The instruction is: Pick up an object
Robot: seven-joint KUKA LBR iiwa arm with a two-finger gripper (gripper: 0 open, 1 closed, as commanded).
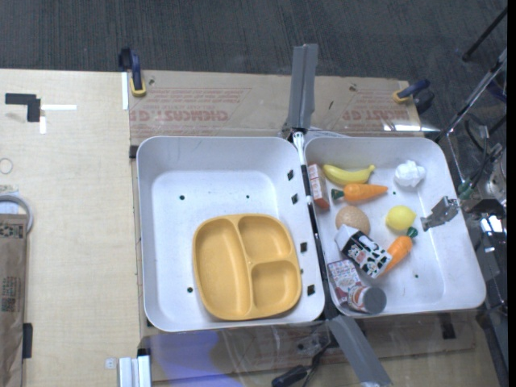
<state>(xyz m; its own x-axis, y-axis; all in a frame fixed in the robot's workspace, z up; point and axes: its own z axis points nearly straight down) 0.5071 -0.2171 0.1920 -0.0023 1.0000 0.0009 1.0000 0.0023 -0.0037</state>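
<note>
Gripper point(442, 211) at right bin point(451, 293) right edge, fingers' state unclear, cannot tell. Banana point(348, 172), 2 carrots point(364, 191), lemon point(400, 218) near. Yellow tray point(245, 265) in left bin point(161, 240).

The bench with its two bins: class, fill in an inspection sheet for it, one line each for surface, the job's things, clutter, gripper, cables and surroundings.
Surface: light wooden bench with brown cardboard under the bins.
Job's things: right bin holds a banana, two carrots, lemon, egg-like ball, milk carton, white lump, can.
Clutter: yellow divided plate in the left bin.
Gripper: metal fingers above the right bin's right side, holding nothing visible.
Cables: dark ones at far right.
Surroundings: dark carpet, clamps.
</note>
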